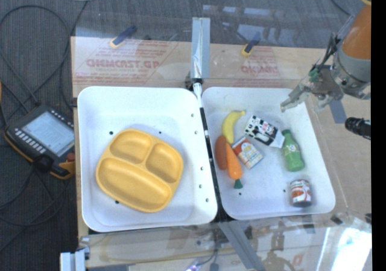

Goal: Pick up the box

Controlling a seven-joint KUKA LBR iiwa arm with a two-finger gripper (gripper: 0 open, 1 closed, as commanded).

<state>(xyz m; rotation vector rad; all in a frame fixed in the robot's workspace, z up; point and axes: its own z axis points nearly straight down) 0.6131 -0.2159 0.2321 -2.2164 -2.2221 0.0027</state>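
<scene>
A grey arm with an orange band reaches in from the right, its gripper (pixel 307 98) hovering over the upper right rim of the right-hand bin (pixel 322 200), fingers spread apart with nothing between them. The box (pixel 247 153), a small carton with an orange and white printed face, lies down and to the left of the gripper, well inside the bin and well apart from the fingertips. Its long axis appears to run on a diagonal, from upper left to lower right (the print makes its exact outline hard to read). Crowding matters here: a carrot (pixel 228 159) lies just beyond the box on the side away from the gripper, touching or nearly touching it, a banana (pixel 231 124) curves above that, and a black-and-white patterned pack (pixel 262 130) sits between the gripper and the box, right against the box's upper corner. A green bottle (pixel 292 151) lies below the gripper, nearer to it than the box is, and a small can (pixel 300 192) rests further down. The coming move likely calls for a travel leftward and downward past the patterned pack, with the fingers turned to close across the carton's shorter side. The left-hand bin (pixel 90 203), far from the gripper, bears a yellow divided plate (pixel 139 169).
</scene>
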